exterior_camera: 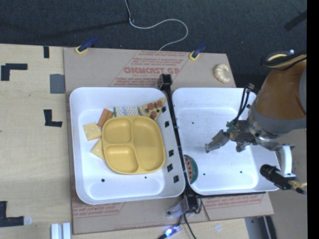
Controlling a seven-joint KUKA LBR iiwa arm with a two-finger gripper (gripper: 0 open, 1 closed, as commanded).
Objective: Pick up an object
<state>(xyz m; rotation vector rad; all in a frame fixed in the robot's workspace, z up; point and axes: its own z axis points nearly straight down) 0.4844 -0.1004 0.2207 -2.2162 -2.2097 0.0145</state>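
My gripper (215, 143) hangs over the middle of the right bin (219, 183), low above its bare white floor, with nothing seen in it. The orange-banded arm (279, 101) reaches in from the right. A green and red slice-shaped object (190, 167) lies against the right bin's left wall, down and to the left of the gripper. In the left bin (124, 193) a yellow divided plate (133, 144) lies flat. Around it are a pale cracker (91, 131), a brown piece (105, 117) and a pizza-like slice (153, 107).
A black divider (172, 128) runs between the two bins. A tan lump (223, 72) sits on the cardboard behind the right bin. A white cable (159, 26) loops at the back. The arm's black fitting (274, 176) overhangs the right bin's near right corner.
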